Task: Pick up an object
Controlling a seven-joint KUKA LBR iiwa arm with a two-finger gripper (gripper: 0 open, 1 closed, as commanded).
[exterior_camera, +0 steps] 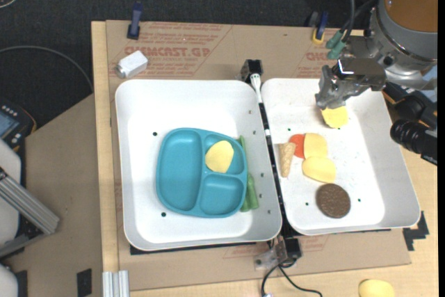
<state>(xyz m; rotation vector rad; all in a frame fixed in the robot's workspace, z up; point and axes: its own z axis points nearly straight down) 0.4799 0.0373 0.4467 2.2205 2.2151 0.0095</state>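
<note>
The gripper (334,106) sits at the right bin's (396,170) 12 o'clock, fingers pinched on a yellow piece (336,117). The other food bits cluster mid-bin, with a brown cookie (334,200) toward 6 o'clock. The left bin (139,122) holds a teal tray (188,174).

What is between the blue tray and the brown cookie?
In the camera view, a green strip lies beside the blue tray, then the two bins' white walls, then the brown cookie.
</note>
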